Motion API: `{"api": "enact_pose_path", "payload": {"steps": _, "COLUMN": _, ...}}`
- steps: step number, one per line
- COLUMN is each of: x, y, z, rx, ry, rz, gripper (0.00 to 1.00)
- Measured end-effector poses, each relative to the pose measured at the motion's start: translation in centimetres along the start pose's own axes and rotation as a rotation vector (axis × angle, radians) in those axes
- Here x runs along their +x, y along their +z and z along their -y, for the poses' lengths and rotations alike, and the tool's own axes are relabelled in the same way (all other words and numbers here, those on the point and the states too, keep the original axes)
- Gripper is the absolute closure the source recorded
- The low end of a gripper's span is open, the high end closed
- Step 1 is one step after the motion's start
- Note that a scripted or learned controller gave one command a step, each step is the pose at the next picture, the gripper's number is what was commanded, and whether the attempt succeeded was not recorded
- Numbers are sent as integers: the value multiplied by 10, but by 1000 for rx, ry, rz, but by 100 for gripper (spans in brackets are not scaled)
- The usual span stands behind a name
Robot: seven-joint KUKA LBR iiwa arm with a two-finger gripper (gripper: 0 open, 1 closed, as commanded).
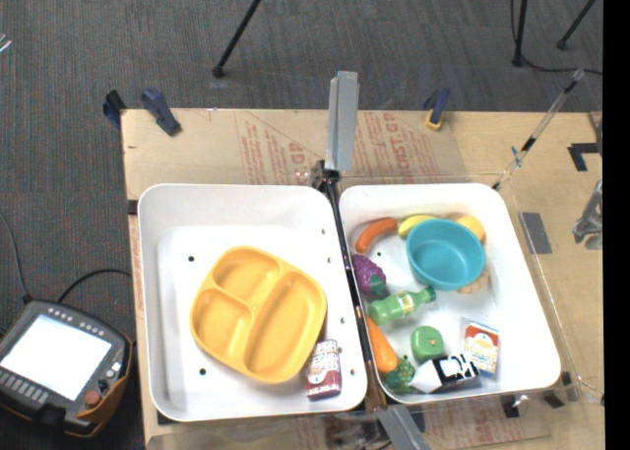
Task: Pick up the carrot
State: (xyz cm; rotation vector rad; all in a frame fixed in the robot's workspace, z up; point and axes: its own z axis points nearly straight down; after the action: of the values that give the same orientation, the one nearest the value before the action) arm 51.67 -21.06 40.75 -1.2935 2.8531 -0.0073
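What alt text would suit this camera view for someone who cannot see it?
A toy carrot lies at the right bin's left edge among toy foods and a blue bowl. The left bin holds a yellow divided plate and a small can.

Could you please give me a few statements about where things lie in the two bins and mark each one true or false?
1. The carrot lies in the right bin, near its left wall. True.
2. The yellow divided plate sits in the right bin. False: it lies in the left bin.
3. The blue bowl is stacked on the yellow divided plate. False: the bowl sits in the right bin, apart from the plate.
4. The green bottle lies on its side between the blue bowl and the carrot. True.
5. A small can stands in the left bin beside the plate's near right edge. True.
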Motion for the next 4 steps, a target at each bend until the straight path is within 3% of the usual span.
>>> {"api": "enact_pose_path", "payload": {"steps": 1, "x": 25, "y": 43, "z": -27, "rx": -13, "ry": -433, "rz": 0, "gripper": 100}}
{"api": "enact_pose_path", "payload": {"steps": 2, "x": -24, "y": 36, "z": 29, "rx": -13, "ry": -734, "rz": 3, "gripper": 100}}
{"api": "enact_pose_path", "payload": {"steps": 3, "x": 3, "y": 86, "z": -52, "rx": -17, "ry": -757, "rz": 1, "gripper": 100}}
{"api": "enact_pose_path", "payload": {"steps": 4, "x": 15, "y": 5, "z": -39, "rx": -8, "ry": -952, "rz": 2, "gripper": 100}}
